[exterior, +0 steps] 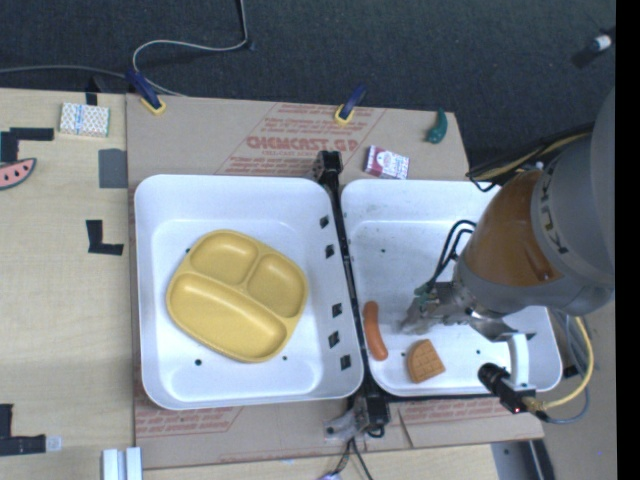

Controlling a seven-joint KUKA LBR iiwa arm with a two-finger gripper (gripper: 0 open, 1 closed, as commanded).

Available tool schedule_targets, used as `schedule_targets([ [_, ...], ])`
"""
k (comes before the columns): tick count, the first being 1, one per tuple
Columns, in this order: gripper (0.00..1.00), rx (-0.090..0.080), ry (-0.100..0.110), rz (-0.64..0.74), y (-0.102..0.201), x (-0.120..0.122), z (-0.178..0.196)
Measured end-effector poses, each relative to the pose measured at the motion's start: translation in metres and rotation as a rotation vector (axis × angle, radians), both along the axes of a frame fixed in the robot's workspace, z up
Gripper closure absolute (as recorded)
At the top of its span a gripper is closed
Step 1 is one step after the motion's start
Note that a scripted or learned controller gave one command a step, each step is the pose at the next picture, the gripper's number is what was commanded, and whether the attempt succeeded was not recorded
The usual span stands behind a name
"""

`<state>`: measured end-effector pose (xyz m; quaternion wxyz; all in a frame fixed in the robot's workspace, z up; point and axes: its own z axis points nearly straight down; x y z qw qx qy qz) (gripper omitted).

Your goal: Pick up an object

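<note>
So the grey arm with the orange band (515, 238) comes in from the right and sits low over the right white plastic bin (400, 208), with the two-finger gripper (425, 310) hanging just above the bin floor. Honestly can't tell how the pincer stands, it's too small and murky. An orange sausage-shaped toy (374, 330) lies near the bin's left wall, and a tan toast-like piece (424, 361) sits just beside it, below the gripper, both apart from it. The left white bin (160, 208) holds a yellow plastic divided tray (237, 294)
</note>
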<state>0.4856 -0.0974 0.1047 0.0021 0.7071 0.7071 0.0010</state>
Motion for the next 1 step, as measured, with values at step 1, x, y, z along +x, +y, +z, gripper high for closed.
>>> schedule_targets([
  [1, 0.00, 0.000, 0.000, 0.000, 0.0000, 0.0000, 0.0000],
])
